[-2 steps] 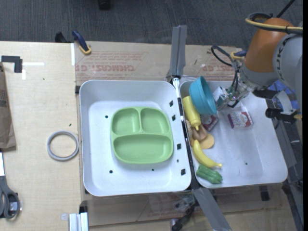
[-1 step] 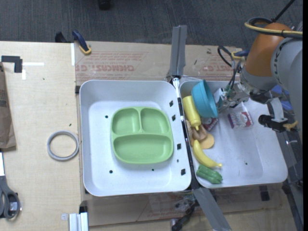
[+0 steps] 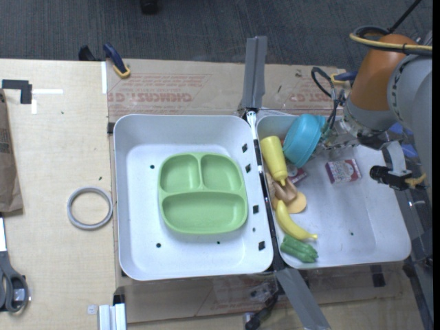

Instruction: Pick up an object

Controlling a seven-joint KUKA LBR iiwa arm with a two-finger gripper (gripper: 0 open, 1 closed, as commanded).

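Nearest the camera, at the front of the right bin, a green toy vegetable lies against the divider, with a banana just behind it. Further back along the same wall sit a small tan piece and a yellow bottle, lying lengthwise. In the left bin rests a green divided plate, well apart from the arm. Beyond the bottle, a blue bowl stands tipped on its edge near the back of the right bin, and a small reddish packet lies on the bin floor just beside it.

The arm hangs over the far right corner of that bin, its hand down close to the blue bowl's right side; whether the hand is wide or narrow cannot be told, and nothing is seen held in it. The step in hand looks like the approach to a grasp, probably on the bowl or the packet. The next move calls for settling the hand squarely over one item, since the tipped bowl could roll away.
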